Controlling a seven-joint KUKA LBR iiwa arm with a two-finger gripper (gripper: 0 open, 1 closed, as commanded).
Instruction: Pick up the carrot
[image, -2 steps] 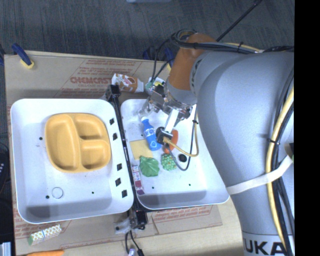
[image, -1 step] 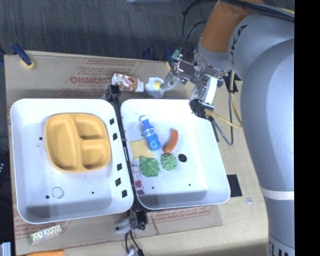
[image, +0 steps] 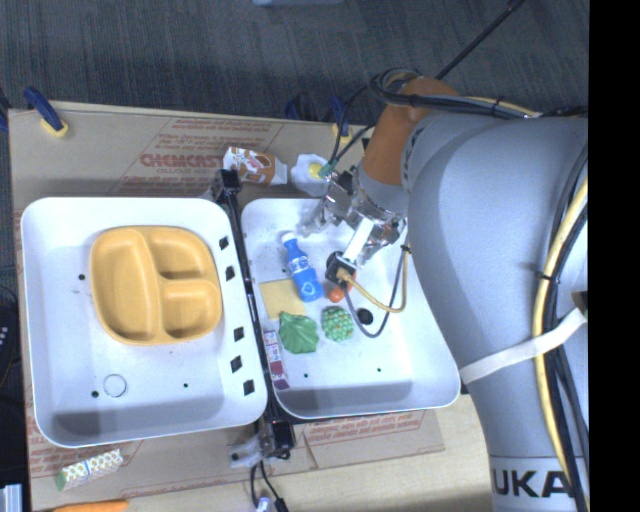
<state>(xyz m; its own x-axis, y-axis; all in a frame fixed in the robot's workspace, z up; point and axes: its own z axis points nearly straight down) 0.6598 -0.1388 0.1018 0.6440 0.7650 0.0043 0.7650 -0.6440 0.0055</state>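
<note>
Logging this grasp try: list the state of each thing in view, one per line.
Gripper: over the right bin, near its far side.
Carrot: lying in the right bin, partly hidden.
Bottle: lying on its side.
Slab: flat, beside the bottle.
Leaf: flat on the bin floor.
Grapes: resting beside the leaf.
Plate: right way up in the left bin.

Yellow tray (image: 155, 283) in left bin (image: 45, 330); blue bottle (image: 303, 272) right.
</note>
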